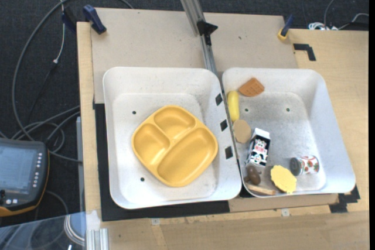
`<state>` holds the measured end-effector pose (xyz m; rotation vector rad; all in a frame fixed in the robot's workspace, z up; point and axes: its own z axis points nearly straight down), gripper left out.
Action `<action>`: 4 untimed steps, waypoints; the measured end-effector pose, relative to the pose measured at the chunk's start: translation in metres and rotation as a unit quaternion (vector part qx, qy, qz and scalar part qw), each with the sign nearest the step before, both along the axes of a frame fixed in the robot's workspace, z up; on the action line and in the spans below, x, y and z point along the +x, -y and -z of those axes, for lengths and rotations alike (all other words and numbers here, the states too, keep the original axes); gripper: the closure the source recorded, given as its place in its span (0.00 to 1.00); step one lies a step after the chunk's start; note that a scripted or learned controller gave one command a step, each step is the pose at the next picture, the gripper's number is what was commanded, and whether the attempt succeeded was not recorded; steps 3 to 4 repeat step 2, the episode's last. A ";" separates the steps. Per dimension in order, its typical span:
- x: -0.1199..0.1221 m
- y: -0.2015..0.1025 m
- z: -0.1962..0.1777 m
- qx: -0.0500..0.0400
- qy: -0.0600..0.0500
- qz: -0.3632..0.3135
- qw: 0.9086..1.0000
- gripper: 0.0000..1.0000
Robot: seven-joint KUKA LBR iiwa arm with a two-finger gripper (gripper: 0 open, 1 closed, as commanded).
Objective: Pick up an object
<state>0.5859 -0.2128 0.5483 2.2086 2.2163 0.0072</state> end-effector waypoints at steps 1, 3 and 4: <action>0.091 -0.001 0.007 0.002 -0.004 0.000 1.000 1.00; 0.089 0.000 -0.008 -0.001 -0.001 0.000 1.000 1.00; 0.089 0.000 -0.008 -0.001 -0.001 0.000 1.000 1.00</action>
